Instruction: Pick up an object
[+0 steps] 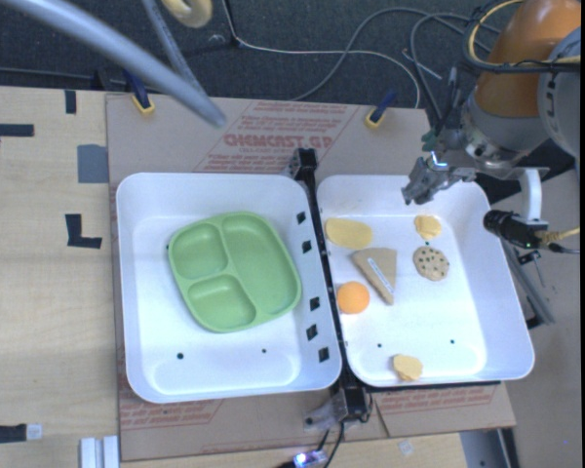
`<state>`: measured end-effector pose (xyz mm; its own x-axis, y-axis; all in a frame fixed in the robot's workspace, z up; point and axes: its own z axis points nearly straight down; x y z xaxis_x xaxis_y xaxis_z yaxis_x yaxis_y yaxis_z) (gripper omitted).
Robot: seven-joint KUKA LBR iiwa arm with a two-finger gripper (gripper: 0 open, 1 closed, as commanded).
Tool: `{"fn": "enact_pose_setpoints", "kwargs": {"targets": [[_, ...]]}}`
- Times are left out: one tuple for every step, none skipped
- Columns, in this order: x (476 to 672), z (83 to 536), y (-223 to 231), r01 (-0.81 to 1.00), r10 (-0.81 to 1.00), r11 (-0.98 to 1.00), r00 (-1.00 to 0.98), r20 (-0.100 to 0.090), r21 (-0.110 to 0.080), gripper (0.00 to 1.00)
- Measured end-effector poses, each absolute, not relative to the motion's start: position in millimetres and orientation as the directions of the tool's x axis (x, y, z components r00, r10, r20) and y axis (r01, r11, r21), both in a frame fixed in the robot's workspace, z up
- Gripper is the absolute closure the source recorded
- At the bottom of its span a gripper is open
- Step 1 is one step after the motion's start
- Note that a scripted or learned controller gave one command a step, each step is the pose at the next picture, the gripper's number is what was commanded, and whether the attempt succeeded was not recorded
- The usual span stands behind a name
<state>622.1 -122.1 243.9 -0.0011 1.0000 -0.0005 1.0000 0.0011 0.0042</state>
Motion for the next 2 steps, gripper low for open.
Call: {"fn": "enact_pose_setpoints", "kwargs": {"targets": [[621.0, 250, -72, 1.000, 1.000, 0.006, -0.006, 0.001, 0.000, 1.00], [617.9, 242, -8, 1.000, 1.000, 0.006, -0.006, 0.000, -0.001, 1.00]]}}
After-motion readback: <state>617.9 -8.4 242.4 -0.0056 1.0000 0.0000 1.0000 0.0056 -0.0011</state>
